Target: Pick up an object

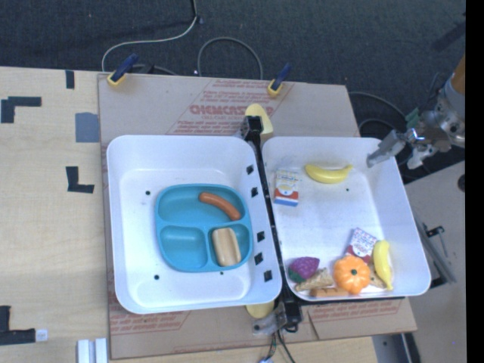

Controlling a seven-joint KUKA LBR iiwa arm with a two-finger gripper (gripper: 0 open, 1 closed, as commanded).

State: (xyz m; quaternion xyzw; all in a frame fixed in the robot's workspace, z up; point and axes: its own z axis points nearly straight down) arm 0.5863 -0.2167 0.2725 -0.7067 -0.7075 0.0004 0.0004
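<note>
Pumpkin (pixel 352 274) near corner, crowded by toys; pincer (pixel 399 147) open wide, empty, at right bin's (pixel 333 218) far rim; risks grabbing neighbours.

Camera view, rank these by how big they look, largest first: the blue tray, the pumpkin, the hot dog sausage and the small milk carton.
1. Blue tray, by far the largest.
2. Pumpkin.
3. Sausage and milk carton: look too alike in size to rank.

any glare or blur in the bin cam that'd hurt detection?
Camera view: lighting even, shadows soft. The white right bin is bright but shows no hard glare. The gripper at the right edge looks soft and blurred. The clustered orange pumpkin toy stays sharp enough.
</note>
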